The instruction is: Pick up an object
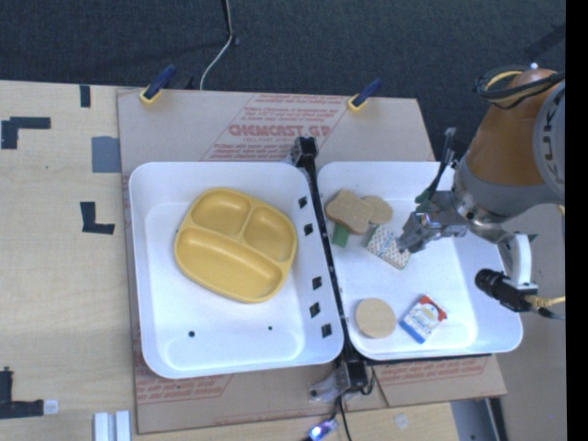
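Reaching in from the right, the grey two-finger gripper (410,239) sits low over the right white bin (459,338), touching a small patterned white packet (387,247); grip unclear.

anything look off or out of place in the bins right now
Nothing stands out. The yellow divided plate lies flat in the left bin, turned at a slant. In the right bin, the bread slices overlap, and the small packet and round cracker lie loose and intact.

Overhead slanted view of 2 bins (147,246)
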### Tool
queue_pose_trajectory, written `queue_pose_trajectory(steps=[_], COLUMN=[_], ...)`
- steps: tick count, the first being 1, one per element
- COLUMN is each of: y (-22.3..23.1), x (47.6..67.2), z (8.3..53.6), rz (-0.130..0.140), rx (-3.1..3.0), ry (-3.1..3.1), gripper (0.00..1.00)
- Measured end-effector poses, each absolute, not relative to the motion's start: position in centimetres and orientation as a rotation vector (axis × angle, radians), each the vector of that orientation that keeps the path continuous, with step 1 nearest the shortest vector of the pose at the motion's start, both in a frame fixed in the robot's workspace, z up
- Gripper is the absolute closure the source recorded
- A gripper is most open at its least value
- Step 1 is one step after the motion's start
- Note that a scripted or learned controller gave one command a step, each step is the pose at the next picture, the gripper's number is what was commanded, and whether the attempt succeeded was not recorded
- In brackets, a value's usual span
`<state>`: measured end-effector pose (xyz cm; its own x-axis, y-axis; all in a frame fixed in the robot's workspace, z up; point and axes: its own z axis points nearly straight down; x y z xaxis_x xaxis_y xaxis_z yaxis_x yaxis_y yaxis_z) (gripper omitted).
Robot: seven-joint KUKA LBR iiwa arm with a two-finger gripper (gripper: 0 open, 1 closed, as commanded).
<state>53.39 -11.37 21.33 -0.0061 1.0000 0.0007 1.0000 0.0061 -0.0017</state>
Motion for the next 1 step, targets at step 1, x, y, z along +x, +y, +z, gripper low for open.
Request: queue_pose_trajectory(steps=[1], y=[-6.98], x=[55.59], z=[21.02], rz=[0.001], rx=[-2.214], ry=[-2.227], gripper=[1.00])
